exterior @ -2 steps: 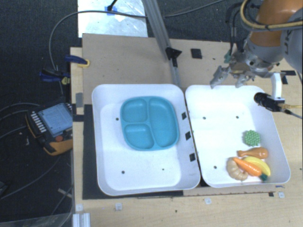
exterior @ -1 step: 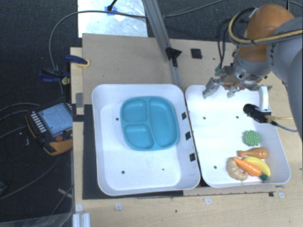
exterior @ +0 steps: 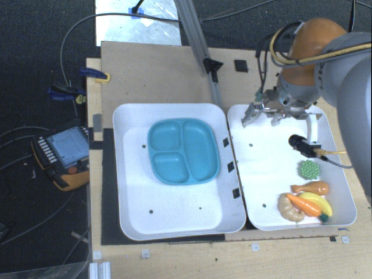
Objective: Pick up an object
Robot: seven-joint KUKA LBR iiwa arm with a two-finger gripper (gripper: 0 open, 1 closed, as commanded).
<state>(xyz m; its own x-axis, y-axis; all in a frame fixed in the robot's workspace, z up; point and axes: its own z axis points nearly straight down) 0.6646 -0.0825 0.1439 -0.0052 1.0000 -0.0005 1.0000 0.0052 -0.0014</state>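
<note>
Toy food sits piled in the near right corner of the right bin (exterior: 256, 173): a carrot (exterior: 304, 204) lying across a banana (exterior: 318, 204), a tan pastry (exterior: 289, 209) at their left end, a brown drumstick (exterior: 313, 188) just behind, and a green ball (exterior: 310, 169) a little further back. All touch or nearly touch, pressed toward the bin's wall.

At the bin's far end hangs the gripper (exterior: 281, 113), well apart from the pile. Nothing lies between its fingers; whether they are spread or closed, I cannot tell from this angle. A black attachment (exterior: 302, 145) juts out below the wrist.

These look like hollow plastic pieces, so probably light, stiff and somewhat slick. My pick would be the green ball: it stands slightly clear of the rest, and its bumpy skin should give the fingers purchase across its middle. Carrot and banana overlap, so closing on either risks dragging the other.

Left of this, a blue divided plate (exterior: 183, 150) rests in the left bin (exterior: 133, 214).
</note>
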